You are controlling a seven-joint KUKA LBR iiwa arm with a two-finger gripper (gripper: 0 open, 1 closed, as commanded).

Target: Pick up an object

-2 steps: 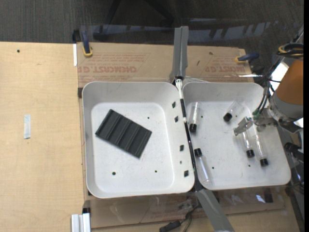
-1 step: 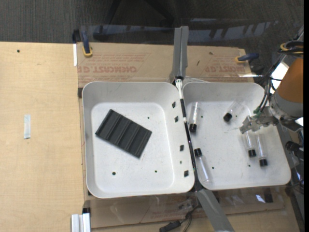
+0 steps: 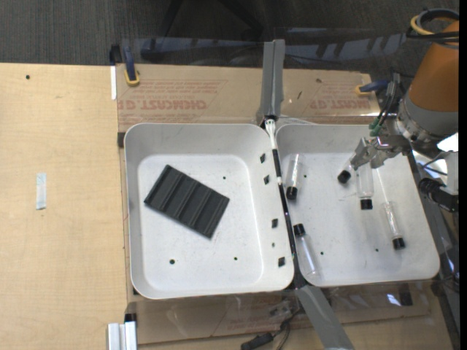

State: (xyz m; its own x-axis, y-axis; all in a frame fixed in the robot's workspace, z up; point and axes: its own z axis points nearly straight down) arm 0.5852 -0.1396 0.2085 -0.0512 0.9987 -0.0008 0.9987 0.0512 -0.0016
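A dark grey ridged rectangular pad (image 3: 187,200) lies tilted in the left bin (image 3: 139,195). Several clear tubes with black caps lie in the right bin (image 3: 427,265): one (image 3: 292,175) by the left wall, one (image 3: 305,250) near the front left, one (image 3: 365,188) under the gripper, and one (image 3: 392,224) at the right. A small black piece (image 3: 343,175) sits just left of the gripper. My gripper (image 3: 363,159) hangs over the back right part of the right bin, close above the tube there. Nothing is visibly lifted.
A grey divider post (image 3: 273,79) stands behind the seam between the bins. Brown cardboard (image 3: 190,97) lies behind them and a wooden bench top (image 3: 58,195) spreads to the left. The arm's orange band (image 3: 438,71) is at the far right.
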